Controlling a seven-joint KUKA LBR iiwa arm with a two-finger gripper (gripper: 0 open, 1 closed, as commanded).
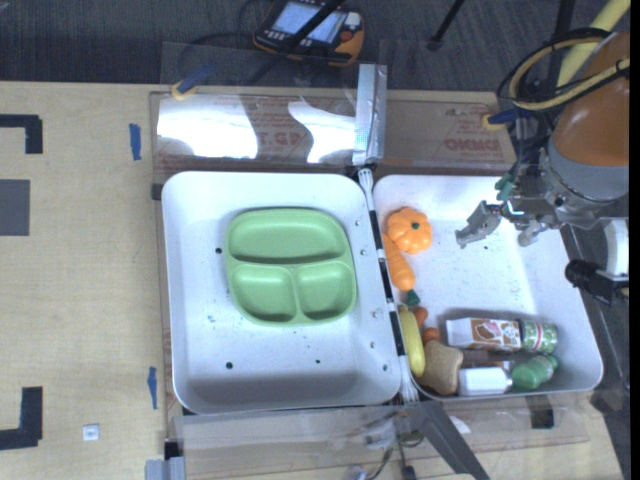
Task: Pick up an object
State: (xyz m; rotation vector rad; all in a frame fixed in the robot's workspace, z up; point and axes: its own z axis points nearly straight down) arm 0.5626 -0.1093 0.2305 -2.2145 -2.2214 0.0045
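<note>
gripper [503, 222] seemingly open, nothing held, above bin [560, 278]

A single fixed camera looks down at a slant from above the bench [70, 268], taking in both white bins, the left bin [190, 298] and the right bin [560, 298], side by side at moderate range. The arm [590, 138] enters from the frame's right; dark floor lies along the top.
</note>
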